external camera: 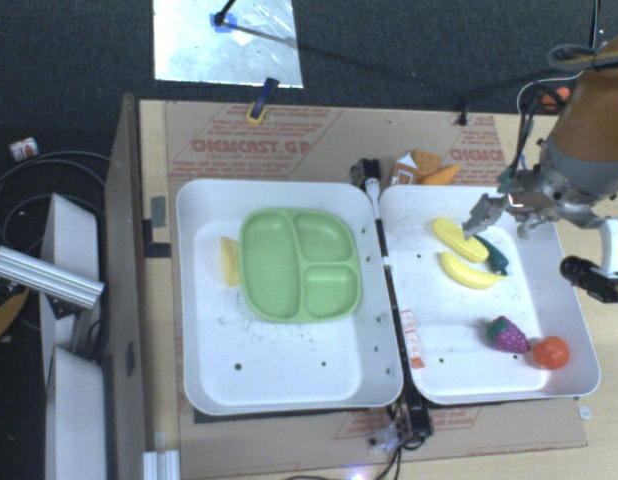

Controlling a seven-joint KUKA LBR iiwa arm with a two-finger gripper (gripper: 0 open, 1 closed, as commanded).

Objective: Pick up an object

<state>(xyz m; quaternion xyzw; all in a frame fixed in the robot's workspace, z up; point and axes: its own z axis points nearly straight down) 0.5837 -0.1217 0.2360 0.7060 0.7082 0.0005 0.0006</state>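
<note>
1. Reaching in from the right, the arm puts its gripper over the upper part of the right bin. I cannot tell how the tool stands, because it is too small and blurred here.
2. Two bananas are in the right bin. The upper banana lies just beside the gripper tip, and the lower banana is near it, slightly below.
3. A dark green object lies beside the bananas, on their right.
4. A bunch of purple grapes and an orange ball lie close together near the lower right corner.
5. The left bin holds a green divided plate and a yellow piece at the plate's left side.
</note>
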